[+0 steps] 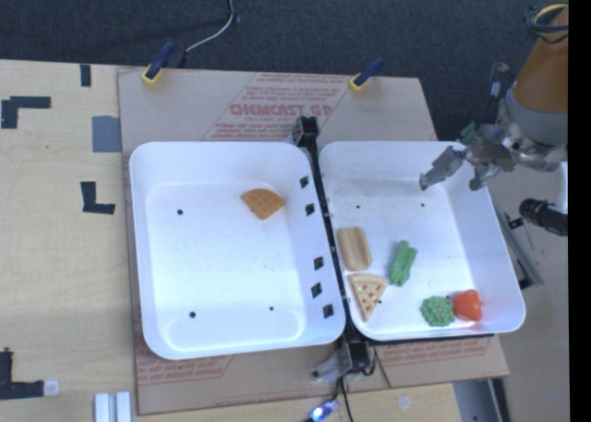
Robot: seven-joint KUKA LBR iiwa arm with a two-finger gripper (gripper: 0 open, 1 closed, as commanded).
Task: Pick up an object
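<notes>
My gripper (450, 179) hangs over the far right corner of the right bin (388, 171), fingers spread open with nothing between them. Below it in that bin lie a tan bread roll (354, 247), a green pea pod (402, 263), a triangular pizza slice (367, 295), a green broccoli floret (438, 310) and a red tomato (468, 305). All of them sit toward the near half of the bin, well apart from the gripper. An orange waffle piece (263, 202) lies alone in the left bin (157, 226).
The bins stand on a cardboard sheet (268, 106) held by two blue-and-yellow clamps (159, 64) at the back. A black divider with clips (317, 226) runs between the bins. The grey arm with its orange band (543, 78) stands at the right edge.
</notes>
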